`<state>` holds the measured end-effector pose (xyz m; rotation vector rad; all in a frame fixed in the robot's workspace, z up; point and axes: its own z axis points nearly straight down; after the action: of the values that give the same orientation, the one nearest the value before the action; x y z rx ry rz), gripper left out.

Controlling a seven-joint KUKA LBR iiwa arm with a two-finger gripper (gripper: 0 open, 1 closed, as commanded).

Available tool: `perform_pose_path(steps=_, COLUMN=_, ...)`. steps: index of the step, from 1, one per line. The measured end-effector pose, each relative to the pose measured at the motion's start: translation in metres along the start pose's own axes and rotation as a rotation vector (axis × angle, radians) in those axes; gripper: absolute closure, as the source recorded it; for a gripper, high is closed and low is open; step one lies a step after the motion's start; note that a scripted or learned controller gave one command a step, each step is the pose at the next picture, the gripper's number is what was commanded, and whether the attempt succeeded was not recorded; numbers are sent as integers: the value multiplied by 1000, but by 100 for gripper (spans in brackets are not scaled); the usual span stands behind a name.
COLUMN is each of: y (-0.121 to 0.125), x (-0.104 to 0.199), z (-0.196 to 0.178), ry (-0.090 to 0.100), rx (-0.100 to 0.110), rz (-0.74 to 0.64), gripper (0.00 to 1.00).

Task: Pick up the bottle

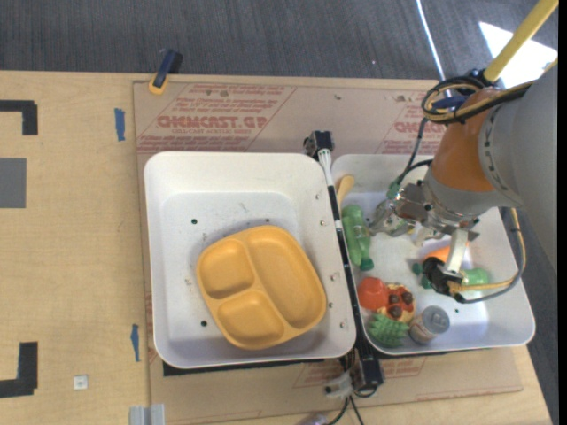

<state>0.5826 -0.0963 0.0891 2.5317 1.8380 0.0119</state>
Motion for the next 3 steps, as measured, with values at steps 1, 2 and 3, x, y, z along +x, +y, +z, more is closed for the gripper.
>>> perform_pose_path(steps=1, y=1, x=-2, z=-11, ry=-4, rx=-2, rz=0, gripper=100)
perform_pose_path(steps=2, y=-90, x=-37, z=-3, ry=4, rx=-4, rz=352, gripper=100)
perform_pose_path(steps=3, y=-87, x=-19, z=-97, ry=1, rx=14, rz=106, gripper=100)
